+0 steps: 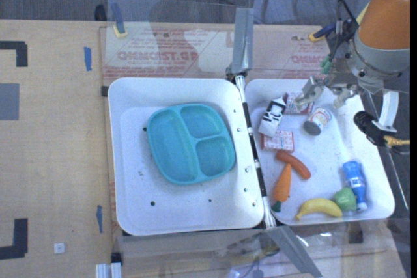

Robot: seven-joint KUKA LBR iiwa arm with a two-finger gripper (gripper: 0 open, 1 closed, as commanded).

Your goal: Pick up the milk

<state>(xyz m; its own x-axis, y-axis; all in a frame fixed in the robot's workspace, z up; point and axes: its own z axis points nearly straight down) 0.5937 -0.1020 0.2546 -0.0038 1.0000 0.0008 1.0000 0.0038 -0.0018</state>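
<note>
Two white bins sit side by side on the bench, the left bin [130,205] carrying a blue divided plate [191,142] tilted across its middle. The right bin [381,202] is the busy one. Over its upper right corner looms the arm [384,29], grey with that orange band, reaching in from the right. Its gripper [324,89] hangs above the bin's top edge, fingers apart with nothing between them. The milk [272,116], a small white carton with black patches, lies tilted in the upper left of that bin, just left of the gripper and apart from it. Just below the milk is a small red and white packet [279,140], and a can [317,121] lies to its right. Lower down: a sausage [293,165], a carrot [282,185], a banana [318,208], a blue bottle [354,180], and a green fruit [345,199] beside it.
</note>
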